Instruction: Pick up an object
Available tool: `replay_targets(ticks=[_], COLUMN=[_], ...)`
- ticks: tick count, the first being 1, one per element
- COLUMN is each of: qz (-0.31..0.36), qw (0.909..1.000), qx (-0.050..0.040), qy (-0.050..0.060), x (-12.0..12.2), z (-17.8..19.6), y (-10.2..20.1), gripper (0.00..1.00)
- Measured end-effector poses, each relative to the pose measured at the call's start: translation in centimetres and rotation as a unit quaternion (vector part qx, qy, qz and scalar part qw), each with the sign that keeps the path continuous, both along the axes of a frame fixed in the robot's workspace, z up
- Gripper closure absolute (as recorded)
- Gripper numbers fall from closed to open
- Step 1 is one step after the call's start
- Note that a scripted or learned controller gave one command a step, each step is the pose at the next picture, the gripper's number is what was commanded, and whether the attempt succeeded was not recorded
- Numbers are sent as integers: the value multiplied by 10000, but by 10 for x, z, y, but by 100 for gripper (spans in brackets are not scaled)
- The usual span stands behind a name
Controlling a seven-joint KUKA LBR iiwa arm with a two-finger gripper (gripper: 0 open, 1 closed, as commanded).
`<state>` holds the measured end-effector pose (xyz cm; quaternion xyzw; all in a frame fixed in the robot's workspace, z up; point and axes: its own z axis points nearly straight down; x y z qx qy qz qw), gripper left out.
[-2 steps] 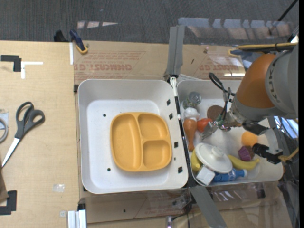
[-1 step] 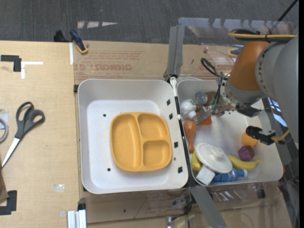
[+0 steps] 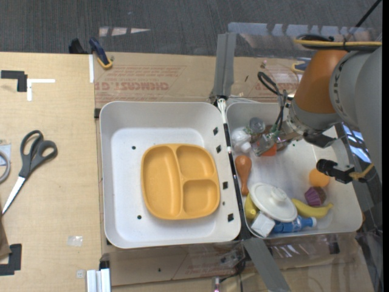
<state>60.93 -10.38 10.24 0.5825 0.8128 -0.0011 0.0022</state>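
A: Where are the objects (image 3: 276,190) found?

B: They are crowded in the right bin (image 3: 340,221): white lid (image 3: 273,201), banana (image 3: 313,208), purple piece (image 3: 315,194), orange ball (image 3: 318,177); bare floor is left only mid-bin.

A: And the gripper (image 3: 271,143)?

B: It is lowered near the bin's upper left wall among clutter; its opening cannot be told.

A: Around?

B: A yellow divided plate (image 3: 180,180) lies in the left bin (image 3: 115,163); scissors (image 3: 29,157) lie on the table (image 3: 48,212); mirrored cardboard lettering is unreadable.
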Motion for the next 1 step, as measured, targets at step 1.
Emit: replay_targets(ticks=[1], qz=[-353], qw=[9994], qx=[9], qy=[5], x=[47], z=[141], y=[31], gripper=[100])
